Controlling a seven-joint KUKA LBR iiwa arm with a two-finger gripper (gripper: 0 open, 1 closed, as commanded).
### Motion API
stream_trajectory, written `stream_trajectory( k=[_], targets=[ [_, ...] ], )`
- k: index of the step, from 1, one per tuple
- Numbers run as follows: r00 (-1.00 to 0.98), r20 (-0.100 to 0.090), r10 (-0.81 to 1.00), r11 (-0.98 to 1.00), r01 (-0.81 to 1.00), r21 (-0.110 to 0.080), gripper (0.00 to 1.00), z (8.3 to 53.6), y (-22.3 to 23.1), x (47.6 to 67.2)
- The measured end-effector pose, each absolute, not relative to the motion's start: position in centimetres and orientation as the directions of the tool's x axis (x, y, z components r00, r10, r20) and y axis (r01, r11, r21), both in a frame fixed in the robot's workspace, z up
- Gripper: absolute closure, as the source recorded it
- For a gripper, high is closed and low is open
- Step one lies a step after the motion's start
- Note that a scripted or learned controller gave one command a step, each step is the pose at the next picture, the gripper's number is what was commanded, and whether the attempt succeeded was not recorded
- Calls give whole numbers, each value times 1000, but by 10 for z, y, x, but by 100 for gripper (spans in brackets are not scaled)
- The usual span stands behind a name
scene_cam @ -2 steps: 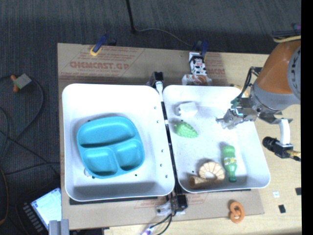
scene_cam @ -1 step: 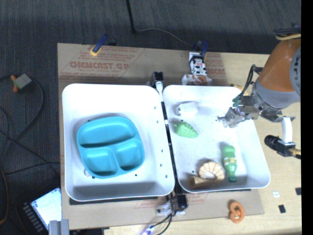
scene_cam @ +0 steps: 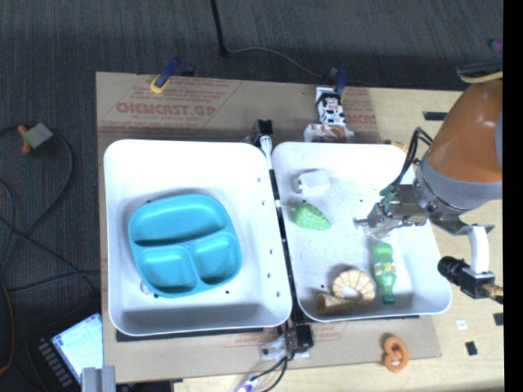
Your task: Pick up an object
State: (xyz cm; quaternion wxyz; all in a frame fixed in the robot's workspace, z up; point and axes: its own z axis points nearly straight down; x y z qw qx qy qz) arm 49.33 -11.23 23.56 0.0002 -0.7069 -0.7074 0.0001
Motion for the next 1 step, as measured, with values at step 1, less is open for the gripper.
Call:
stream_trajectory(
  k=[1],
  targets=[
    [-1,0,1000,1,1000,-1,0,236,-112,493]
  ],
)
